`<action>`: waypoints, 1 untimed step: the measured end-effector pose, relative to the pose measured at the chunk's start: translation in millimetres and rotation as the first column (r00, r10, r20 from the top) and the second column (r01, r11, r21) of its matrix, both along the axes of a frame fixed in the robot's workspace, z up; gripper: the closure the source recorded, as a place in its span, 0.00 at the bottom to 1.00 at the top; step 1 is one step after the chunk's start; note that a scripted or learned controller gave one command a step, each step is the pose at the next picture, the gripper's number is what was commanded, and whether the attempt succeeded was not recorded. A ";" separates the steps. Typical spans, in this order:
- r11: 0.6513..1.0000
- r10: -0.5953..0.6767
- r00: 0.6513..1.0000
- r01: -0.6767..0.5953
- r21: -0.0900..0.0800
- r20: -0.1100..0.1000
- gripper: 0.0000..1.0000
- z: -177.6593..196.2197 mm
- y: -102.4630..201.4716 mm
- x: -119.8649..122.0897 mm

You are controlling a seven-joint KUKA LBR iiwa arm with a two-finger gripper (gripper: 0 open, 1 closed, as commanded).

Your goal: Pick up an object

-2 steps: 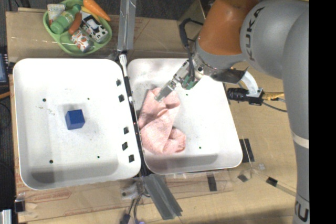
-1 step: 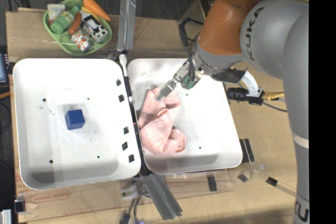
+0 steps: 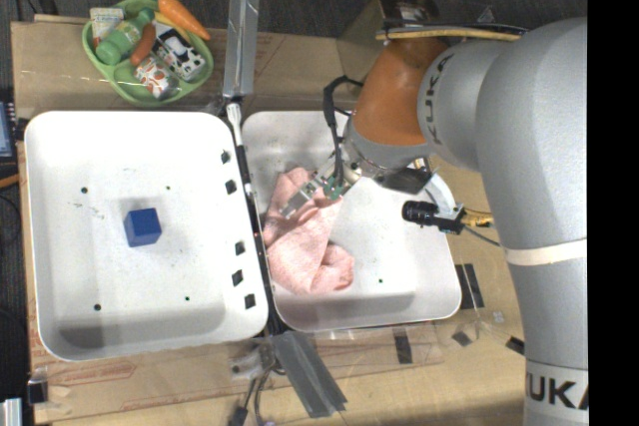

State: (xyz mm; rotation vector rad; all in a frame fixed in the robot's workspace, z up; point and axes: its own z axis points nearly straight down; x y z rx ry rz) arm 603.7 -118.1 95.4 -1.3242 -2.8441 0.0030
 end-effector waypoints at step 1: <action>1.000 0.004 1.000 -0.004 0.000 -0.001 1.00 10.2 0.4 0.5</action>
